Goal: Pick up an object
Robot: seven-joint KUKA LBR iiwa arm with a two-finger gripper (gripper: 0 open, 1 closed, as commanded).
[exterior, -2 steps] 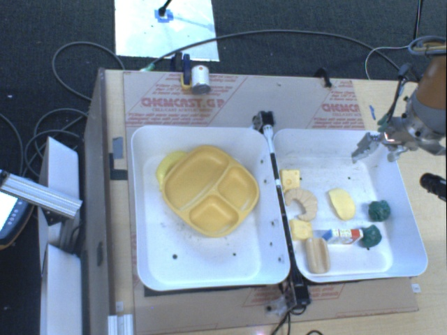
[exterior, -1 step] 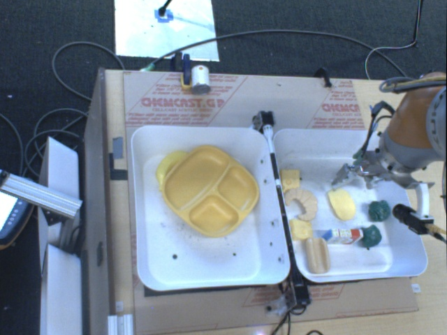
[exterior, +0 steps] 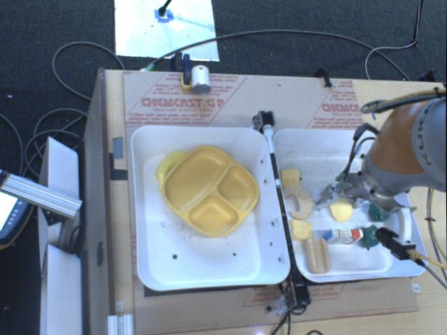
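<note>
1. The grey KUKA arm with its orange band (exterior: 408,149) reached in from three o'clock and hung low over the right-hand shallow white bin (exterior: 314,142); the gripper (exterior: 343,195) sat at that bin's centre. Whether its claw was apart, together or clamped on anything could not be told.
2. The likeliest target was the small pale-yellow rounded lump (exterior: 341,211), just at six o'clock of the gripper and seemingly touching it. My judgement: a good pick would have meant centring over the lump, descending straight, and closing only once it sat squarely between the claw's sides, since a rounded piece may squirt out.
3. The left-hand shallow white bin (exterior: 157,257) held a large yellow plastic divided plate (exterior: 209,190) resting on a second yellow piece peeking out at its ten o'clock; both lay well apart from the arm.
4. Clutter crowded the target: a beige curved piece (exterior: 302,202) at its nine o'clock, a tan oblong block (exterior: 318,255) at seven o'clock, a small white tube with a red band (exterior: 342,236) at six o'clock.
5. Two pale-yellow cubes (exterior: 290,179) (exterior: 300,229) lay near the bins' dividing wall; a teal scrap (exterior: 369,236) lay at five o'clock of the target.
</note>
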